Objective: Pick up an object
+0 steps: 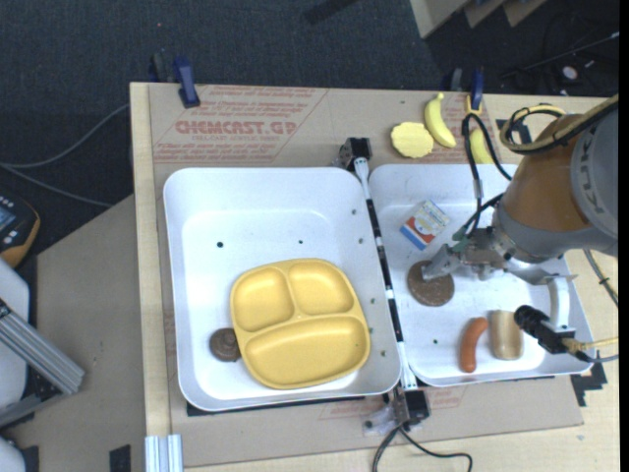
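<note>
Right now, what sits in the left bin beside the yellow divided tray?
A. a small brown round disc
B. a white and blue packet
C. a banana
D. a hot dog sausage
A: a small brown round disc lies at the lower left edge of the yellow divided tray in the left bin.

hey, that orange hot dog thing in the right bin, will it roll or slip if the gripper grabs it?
The sausage looks round and elongated, so a push across its length would probably roll it. Its surface looks smooth like moulded plastic, so it may be light, stiff and a bit slippery. It lies right beside the bun-shaped piece, which could get nudged.
</note>
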Controlling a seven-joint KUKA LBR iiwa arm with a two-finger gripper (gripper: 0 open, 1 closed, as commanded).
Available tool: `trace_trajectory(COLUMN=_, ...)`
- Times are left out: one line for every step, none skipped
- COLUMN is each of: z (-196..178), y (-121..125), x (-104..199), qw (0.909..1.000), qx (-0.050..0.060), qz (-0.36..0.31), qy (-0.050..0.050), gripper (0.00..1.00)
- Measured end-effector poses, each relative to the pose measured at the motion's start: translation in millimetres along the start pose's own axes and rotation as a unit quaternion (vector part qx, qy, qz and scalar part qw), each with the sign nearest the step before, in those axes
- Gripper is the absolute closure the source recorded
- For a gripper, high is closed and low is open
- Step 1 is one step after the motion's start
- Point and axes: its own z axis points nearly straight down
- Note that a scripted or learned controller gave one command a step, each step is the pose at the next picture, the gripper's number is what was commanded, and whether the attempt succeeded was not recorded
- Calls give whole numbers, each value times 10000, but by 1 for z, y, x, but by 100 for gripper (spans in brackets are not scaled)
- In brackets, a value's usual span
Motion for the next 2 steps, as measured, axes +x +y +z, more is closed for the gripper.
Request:
trace_trajectory(z=10, y=-18, x=19, qw=10000, qx=8, qz=1, qy=0, gripper=0)
trace_trajectory(z=10, y=-61, x=-47, qw=10000, qx=21, qz=18, qy=11, gripper=0)
